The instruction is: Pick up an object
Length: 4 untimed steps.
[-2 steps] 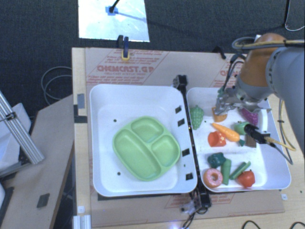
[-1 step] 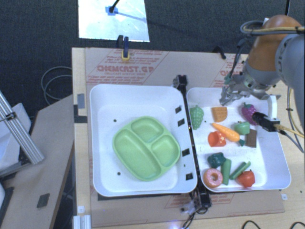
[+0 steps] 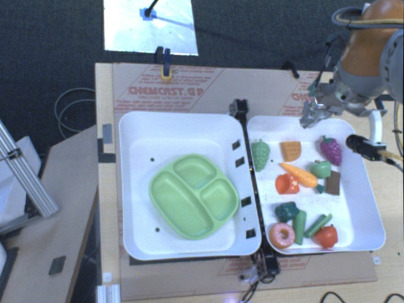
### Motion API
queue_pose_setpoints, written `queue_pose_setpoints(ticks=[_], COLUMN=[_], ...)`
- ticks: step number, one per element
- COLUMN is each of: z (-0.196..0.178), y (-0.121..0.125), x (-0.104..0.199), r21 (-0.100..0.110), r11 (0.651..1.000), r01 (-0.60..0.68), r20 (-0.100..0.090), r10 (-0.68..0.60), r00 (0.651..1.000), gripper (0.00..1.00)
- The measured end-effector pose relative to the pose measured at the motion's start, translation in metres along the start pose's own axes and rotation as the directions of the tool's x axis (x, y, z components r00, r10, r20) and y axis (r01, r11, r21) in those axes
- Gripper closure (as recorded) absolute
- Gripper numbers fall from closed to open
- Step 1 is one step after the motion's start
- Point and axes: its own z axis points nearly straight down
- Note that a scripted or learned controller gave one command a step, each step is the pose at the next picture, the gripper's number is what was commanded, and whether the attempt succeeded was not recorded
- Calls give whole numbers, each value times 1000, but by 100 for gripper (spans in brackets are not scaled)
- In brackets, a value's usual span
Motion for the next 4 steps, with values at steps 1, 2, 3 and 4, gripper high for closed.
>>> queue_pose_setpoints(ticks=[1, 2, 3, 4], z=[8, 9, -1, 4], y=[-17, -26, -44, -46], x=[53, 103, 155, 138], r21=[8, 8, 9, 8], r11=[1000, 1000, 1000, 1000], r01=[4, 5, 5, -4], r20=[-3, -4, -4, -1], r10=[-4, -5, -5, 4], r00=[1000, 1000, 1000, 1000], gripper=[100, 100, 100, 100])
